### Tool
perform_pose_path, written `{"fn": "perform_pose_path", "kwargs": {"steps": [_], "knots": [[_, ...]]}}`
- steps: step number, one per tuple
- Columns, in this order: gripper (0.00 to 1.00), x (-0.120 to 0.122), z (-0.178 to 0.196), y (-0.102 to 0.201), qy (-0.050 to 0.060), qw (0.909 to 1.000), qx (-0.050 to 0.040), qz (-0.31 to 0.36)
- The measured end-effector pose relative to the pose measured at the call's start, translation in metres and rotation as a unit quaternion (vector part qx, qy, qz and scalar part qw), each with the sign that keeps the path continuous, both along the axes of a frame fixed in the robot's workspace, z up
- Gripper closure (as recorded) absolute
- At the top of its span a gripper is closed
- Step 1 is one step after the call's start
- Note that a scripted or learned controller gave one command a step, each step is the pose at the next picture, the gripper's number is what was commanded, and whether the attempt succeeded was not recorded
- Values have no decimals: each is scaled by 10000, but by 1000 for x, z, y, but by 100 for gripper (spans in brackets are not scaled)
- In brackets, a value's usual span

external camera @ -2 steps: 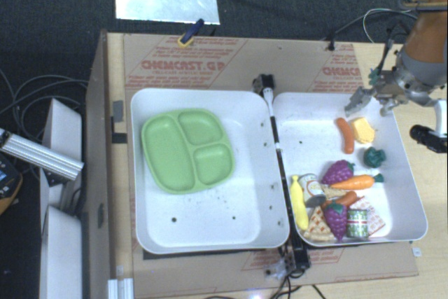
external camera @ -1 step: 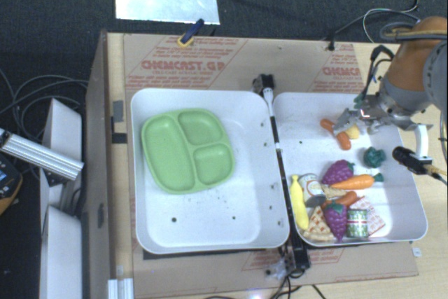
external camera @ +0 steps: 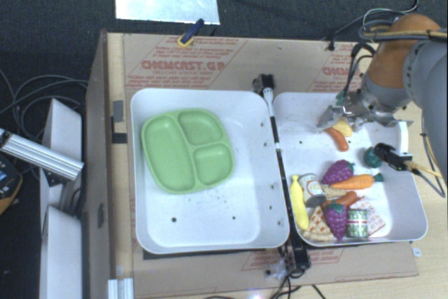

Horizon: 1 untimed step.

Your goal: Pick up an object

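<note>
Over the right bin (external camera: 413, 217), the grey arm (external camera: 420, 73) reached in from the right edge, its orange band uppermost, and the gripper (external camera: 341, 117) sat low at the bin's upper left part. Whether its fingers stood apart or together could not be told (the metal tips blurred into the white floor). Just beside the tips, perhaps touching them, lay a small yellow piece (external camera: 343, 128) and an orange sausage-shaped toy (external camera: 339, 140); nothing could be seen clamped between the fingers.

Lower in the same bin lay a heap of toy food: a purple grape bunch (external camera: 338, 171), a carrot (external camera: 353, 183) just beside it, a banana (external camera: 298, 201) along the left wall, a second grape bunch (external camera: 335, 218), a small can (external camera: 358, 223) and a waffle-like piece (external camera: 316, 226) near the front wall. A dark teal object (external camera: 372, 157) lay apart from the heap, toward the right.

The left bin (external camera: 168, 227) held a green divided plate (external camera: 187, 149), tilted slightly, in its upper left half.
</note>
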<state>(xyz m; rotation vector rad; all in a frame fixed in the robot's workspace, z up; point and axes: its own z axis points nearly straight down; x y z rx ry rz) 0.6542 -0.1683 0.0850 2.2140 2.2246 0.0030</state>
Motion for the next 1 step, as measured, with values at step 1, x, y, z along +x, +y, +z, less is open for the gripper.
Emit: {"fn": "perform_pose_path", "kwargs": {"steps": [1], "knots": [[100,3,14,-1,-43,10000,-15,11]]}}
